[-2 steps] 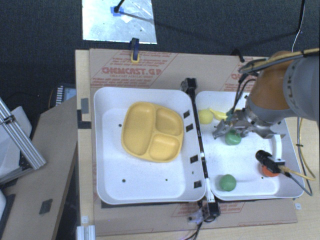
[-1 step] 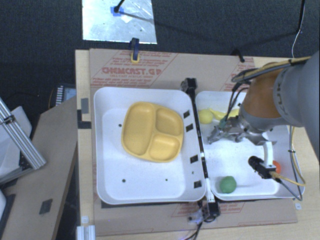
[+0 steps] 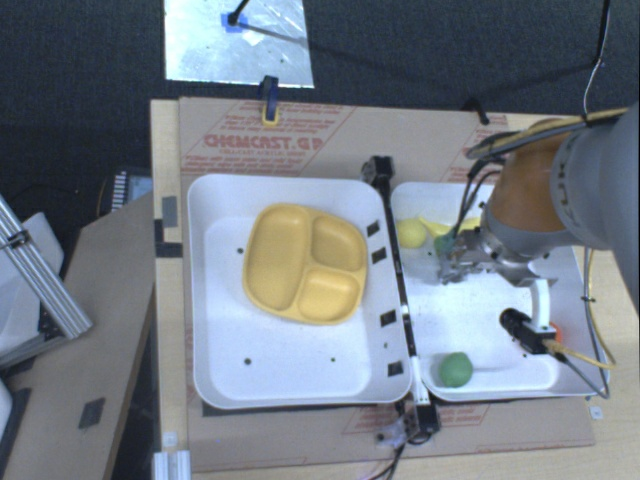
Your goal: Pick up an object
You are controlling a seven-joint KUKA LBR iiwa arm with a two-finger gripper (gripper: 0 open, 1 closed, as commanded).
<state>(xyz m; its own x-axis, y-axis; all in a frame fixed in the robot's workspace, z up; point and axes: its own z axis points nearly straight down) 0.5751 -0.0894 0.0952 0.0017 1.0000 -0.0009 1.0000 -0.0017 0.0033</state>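
Hand (image 3: 452,265) low in right bin (image 3: 500,380), beside yellow object (image 3: 412,233), arm (image 3: 560,193) bent over

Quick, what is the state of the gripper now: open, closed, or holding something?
Gripper: cannot be told; it is low in the right bin, beside the yellow object.

From my remote station I saw a yellow divided plate (image 3: 304,263) lying flat in the left bin, a small yellow ball (image 3: 411,233) and a green ball (image 3: 456,369) resting apart in the right bin.
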